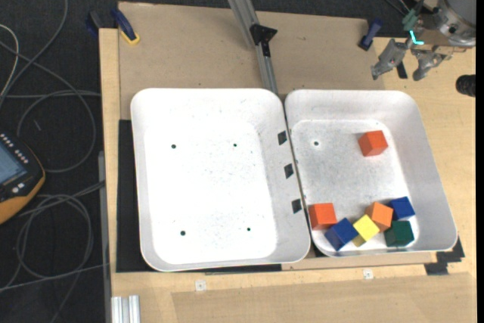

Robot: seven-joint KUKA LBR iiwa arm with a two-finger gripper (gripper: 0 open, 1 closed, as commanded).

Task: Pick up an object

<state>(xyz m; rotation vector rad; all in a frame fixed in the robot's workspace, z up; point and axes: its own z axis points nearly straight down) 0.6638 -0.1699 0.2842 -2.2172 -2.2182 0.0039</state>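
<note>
Jaws are hanging open, empty; I'm eyeing the lone red cube (372, 143): light, stiff, best pinched by the gripper (409, 69) across flat sides

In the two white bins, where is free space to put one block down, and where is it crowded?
Left bin: its whole floor is bare. Right bin: bare in the middle, between the lone orange block and the cluster along the near wall. That near edge is crowded.

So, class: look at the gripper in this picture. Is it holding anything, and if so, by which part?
Nothing is held. The gripper hangs open above the bench beyond the right bin, with nothing between its fingers; the blocks all lie in that bin.
</note>
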